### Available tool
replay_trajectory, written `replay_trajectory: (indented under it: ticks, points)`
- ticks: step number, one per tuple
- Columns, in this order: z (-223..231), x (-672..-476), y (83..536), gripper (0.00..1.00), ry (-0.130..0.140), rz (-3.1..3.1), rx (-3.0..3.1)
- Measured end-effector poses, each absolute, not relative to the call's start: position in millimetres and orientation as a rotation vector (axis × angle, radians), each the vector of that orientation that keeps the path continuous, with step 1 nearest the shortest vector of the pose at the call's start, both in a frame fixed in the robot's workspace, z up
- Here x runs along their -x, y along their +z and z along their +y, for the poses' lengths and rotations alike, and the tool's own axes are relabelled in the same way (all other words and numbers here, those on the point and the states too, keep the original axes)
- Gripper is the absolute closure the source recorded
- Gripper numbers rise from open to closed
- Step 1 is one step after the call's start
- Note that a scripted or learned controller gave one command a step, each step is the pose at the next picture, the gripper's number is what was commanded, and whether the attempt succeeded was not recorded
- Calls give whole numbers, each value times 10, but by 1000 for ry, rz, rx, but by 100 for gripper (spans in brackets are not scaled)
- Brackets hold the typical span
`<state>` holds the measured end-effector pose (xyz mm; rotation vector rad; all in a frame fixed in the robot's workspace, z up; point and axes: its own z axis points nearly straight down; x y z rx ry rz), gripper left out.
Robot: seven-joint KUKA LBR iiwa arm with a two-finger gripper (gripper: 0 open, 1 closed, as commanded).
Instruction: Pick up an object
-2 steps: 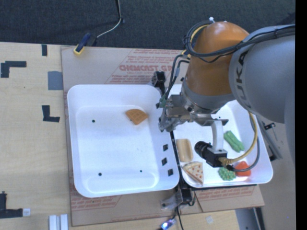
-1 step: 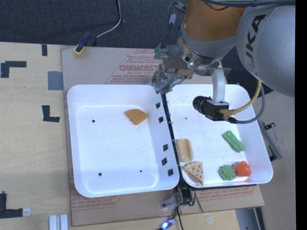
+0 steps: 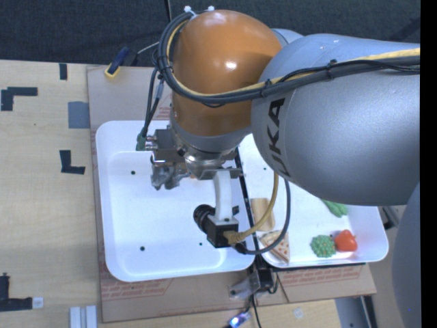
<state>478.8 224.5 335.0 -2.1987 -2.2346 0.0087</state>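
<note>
My gripper (image 3: 164, 175) hangs below the orange band (image 3: 222, 60) over the back middle of the left bin (image 3: 130, 251), mostly hidden by the wrist. Nothing can be seen in its grasp. The right bin (image 3: 372, 251) holds a red toy (image 3: 347, 240) beside a bumpy green toy (image 3: 322, 245) near its front right corner. A flat green piece (image 3: 335, 208) peeks out from under the arm. Two tan pieces (image 3: 262, 214) (image 3: 280, 246) lie along the bin's left wall. The grey arm hides most of the right bin.
A black block (image 3: 217, 228) on a white bracket juts from the wrist over the left bin's right side, trailing cables. A yellow and blue tool (image 3: 117, 62) lies at the back of the bench. Dark tape marks dot the wooden surface on the left.
</note>
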Motion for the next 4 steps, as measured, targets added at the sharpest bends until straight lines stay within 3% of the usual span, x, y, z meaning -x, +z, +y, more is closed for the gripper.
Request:
replay_trajectory:
  ticks: [1,2,3,4]
  points:
    - [1130,-4887,4037,100,-5,-2214,2235]
    - [1576,-4831,3718,100,6,-2225,2216]
    - [1185,-5488,4697,100,-13,-2225,2230]
    - [2183,-5420,4946,100,-5,-2233,2210]
